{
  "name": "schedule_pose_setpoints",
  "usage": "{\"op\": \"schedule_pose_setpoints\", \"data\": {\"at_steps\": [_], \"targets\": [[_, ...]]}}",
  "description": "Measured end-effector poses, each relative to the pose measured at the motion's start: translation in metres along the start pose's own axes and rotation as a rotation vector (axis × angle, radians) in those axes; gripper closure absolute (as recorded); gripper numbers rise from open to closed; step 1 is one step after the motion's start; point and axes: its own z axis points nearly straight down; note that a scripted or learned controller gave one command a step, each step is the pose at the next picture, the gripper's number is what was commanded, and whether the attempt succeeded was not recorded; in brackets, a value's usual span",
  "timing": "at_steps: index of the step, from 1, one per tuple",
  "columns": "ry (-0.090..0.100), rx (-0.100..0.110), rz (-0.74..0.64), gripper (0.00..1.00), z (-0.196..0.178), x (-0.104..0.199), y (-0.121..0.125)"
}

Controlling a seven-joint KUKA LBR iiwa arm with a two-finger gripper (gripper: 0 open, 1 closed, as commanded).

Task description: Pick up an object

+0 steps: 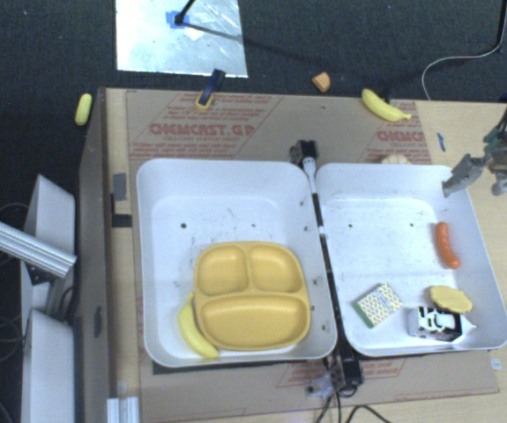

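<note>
Camera view, items left to right as I log them from my desk. Left bin (152, 236): yellow divided tray (251, 293) at the near side, a yellow banana (193, 329) touching its left near edge. Right bin (372, 188): patterned packet (378, 304), black-and-white box (436, 322) with a yellow disc (451, 299) on it, orange sausage (447, 244) by the right wall. My pick would be the sausage: probably light, firm, slightly slick, best pinched across its middle. Gripper (458, 177): hovering at the right bin's far right corner, touching nothing I can see; open or clenched, I cannot tell.
</note>
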Motion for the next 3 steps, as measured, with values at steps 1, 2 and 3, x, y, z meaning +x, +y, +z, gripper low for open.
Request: {"op": "schedule_pose_setpoints", "data": {"at_steps": [1,2,3], "targets": [[0.001,0.003,0.0,0.0,0.046,-0.014,-0.032],[0.002,0.003,0.001,0.0,0.066,-0.014,-0.076],[0.003,0.004,-0.002,0.0,0.148,-0.013,0.011]]}}
